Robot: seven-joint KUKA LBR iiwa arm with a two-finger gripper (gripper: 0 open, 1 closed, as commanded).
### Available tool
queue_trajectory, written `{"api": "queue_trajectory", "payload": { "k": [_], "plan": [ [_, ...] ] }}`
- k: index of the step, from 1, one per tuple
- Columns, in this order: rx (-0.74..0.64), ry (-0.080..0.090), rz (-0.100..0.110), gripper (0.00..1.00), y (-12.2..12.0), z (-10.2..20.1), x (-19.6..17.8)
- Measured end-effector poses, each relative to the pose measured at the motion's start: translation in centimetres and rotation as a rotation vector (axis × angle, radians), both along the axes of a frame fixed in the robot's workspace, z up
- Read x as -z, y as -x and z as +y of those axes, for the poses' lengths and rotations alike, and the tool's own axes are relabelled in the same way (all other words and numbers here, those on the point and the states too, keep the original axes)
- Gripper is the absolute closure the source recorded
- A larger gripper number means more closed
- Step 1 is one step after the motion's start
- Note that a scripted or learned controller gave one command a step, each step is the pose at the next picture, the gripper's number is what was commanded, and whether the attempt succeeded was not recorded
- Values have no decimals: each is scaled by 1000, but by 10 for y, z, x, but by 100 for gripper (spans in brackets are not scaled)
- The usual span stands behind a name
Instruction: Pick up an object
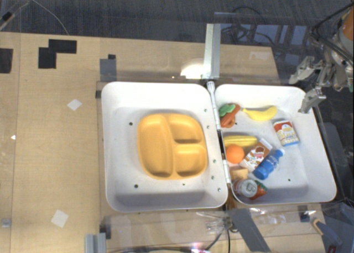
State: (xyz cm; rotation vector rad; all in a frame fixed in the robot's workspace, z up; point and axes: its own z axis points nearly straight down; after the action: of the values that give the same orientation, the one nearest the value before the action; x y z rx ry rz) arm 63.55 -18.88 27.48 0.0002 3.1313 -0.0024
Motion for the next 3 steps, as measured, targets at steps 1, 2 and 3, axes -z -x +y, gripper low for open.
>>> {"api": "queue_trajectory", "payload": {
  "k": [1, 2, 3],
  "plan": [
    [222, -5, 11, 0, -6, -15, 151],
    [599, -5, 1, 0, 22, -16, 178],
    [827, -6, -1, 0, -21, 22, 186]
  ]
}}
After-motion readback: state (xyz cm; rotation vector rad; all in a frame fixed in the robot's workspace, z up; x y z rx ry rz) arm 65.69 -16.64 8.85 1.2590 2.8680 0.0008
